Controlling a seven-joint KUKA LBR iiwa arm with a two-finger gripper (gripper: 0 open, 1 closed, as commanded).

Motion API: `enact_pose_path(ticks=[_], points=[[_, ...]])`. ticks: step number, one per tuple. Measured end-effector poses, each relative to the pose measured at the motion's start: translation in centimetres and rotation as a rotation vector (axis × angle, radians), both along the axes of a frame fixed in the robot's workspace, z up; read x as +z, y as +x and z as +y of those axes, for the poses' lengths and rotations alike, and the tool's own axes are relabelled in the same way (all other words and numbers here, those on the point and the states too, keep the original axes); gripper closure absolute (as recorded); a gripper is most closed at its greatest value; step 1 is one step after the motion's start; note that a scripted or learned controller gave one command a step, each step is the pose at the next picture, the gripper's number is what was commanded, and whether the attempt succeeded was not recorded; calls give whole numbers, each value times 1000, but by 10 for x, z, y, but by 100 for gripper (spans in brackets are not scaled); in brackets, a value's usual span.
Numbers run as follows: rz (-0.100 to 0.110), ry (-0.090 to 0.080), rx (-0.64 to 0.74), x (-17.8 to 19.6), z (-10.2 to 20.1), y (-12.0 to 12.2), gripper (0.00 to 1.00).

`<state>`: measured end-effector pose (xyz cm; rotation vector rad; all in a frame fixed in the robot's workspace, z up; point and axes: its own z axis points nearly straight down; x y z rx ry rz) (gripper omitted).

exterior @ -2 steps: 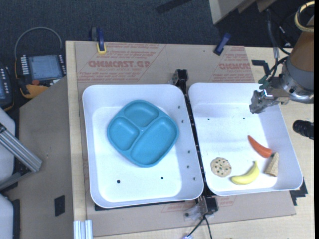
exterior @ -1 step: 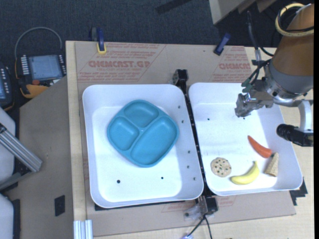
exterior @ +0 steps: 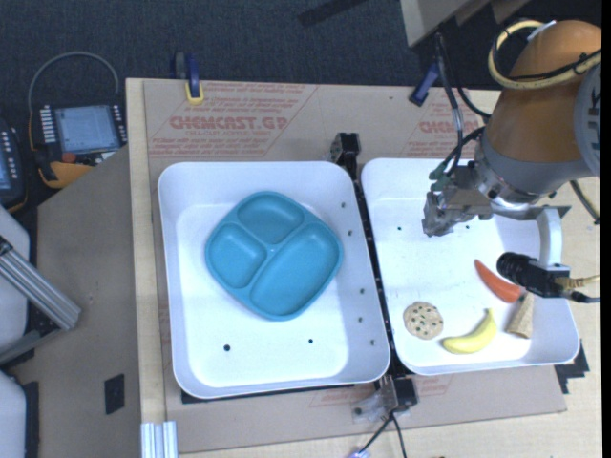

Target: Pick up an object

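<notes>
Reaching in from the right, the grey arm with its orange band hangs over the right white bin [exterior: 382,256], and its gripper [exterior: 441,216] sits above the bin's upper middle, over bare white floor. Whether the gripper is apart or together cannot be told from this slanted look down, since the dark metal of the wrist blurs into one mass; nothing shows between its tips. The things to pick lie toward the near end of the same bin, well apart from the gripper. A round cookie [exterior: 423,320] speckled with dark chips rests near the bin's lower left part. Just beside it to the right lies a yellow banana [exterior: 472,337], curved with its ends turned upward. A red-orange pepper-like piece [exterior: 496,280] lies slantwise above the banana, and a black part on a white bracket that hangs from the arm covers its right end. A small tan wedge [exterior: 520,319], perhaps bread or cheese, sits near the bin's right wall, just beside the banana's upper tip. In the left white bin [exterior: 181,256] a blue divided plate [exterior: 274,254] with three compartments lies tilted somewhat in the middle, nothing on it. Both bins stand side by side, touching along a dark seam, on the tabletop [exterior: 143,208], which is covered with brown cardboard bearing red print.
</notes>
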<state>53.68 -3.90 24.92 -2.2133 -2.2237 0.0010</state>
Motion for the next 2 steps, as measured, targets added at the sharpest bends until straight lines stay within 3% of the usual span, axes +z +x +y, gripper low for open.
enact_pose_path(ticks=[1,2], points=[[0,0,1,0,51,-10,100],[3,0,1,-26,103,-17,100]])
